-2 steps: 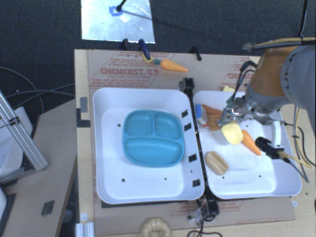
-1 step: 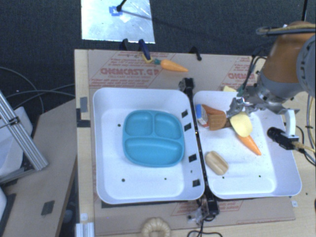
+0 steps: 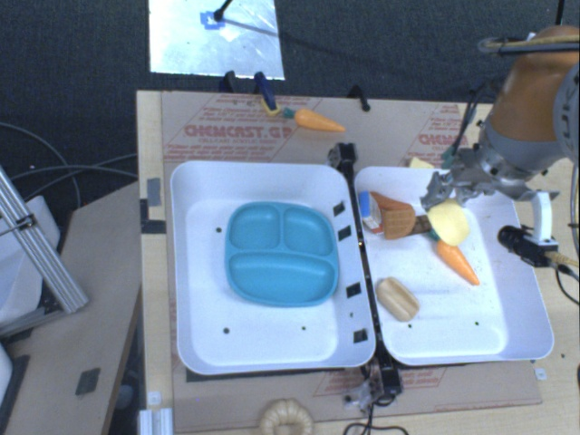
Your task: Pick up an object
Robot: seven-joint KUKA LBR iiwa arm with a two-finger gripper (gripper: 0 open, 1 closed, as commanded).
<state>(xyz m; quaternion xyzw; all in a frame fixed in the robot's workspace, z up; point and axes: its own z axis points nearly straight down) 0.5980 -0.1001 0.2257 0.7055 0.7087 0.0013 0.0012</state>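
My gripper hangs over the back of the right bin, reaching in from the right. A pale yellow rounded object lies directly beneath and in front of it, touching or nearly touching the gripper's tip. An orange carrot lies just in front of the yellow object. To the left is a brown brush with a dark handle and a small blue-and-red item by the bin's left wall. A tan bread-like piece sits nearer the front.
The left bin holds a blue divided plate. A second carrot lies on the cardboard behind the bins, beside a blue clip. A pale ring-shaped item rests at the bench's front edge.
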